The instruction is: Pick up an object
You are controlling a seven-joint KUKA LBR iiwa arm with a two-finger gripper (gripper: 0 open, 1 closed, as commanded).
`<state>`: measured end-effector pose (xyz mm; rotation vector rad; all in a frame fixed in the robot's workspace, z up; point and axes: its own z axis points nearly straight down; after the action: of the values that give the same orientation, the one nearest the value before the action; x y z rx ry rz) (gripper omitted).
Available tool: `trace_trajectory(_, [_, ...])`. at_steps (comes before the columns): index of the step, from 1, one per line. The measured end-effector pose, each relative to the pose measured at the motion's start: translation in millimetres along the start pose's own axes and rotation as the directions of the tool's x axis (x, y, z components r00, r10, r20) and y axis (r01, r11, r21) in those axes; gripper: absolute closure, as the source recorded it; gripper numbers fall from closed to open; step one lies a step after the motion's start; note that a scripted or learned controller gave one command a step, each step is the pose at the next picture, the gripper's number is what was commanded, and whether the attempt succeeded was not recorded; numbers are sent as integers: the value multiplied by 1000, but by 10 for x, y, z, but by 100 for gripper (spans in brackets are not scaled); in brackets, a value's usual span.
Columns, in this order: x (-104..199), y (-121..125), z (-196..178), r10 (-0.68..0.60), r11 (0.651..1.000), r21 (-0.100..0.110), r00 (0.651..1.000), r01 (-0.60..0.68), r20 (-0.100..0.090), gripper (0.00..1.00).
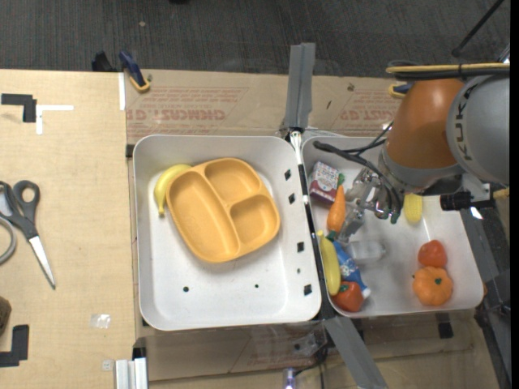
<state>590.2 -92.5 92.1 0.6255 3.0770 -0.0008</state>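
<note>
The two-finger gripper (354,220) hangs with its fingers spread, nothing between them, just right of the slim orange plastic carrot (336,211). It should shift left, straddle it, then close.

The pale wooden desk (65,217) fills the left of the frame. Two white bins rest on it, the left bin (162,298) at centre and the right bin (389,302) beside it. Scissors (31,225) lie at the left edge, near a black bracket (23,104) at upper left.
</note>
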Motion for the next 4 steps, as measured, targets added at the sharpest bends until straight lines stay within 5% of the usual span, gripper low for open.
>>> trace_trajectory(3, [-28,-15,-2,340,940,-1,940,-340,0,0])
trace_trajectory(4, [-167,-26,-7,462,887,-1,887,-462,2,0])
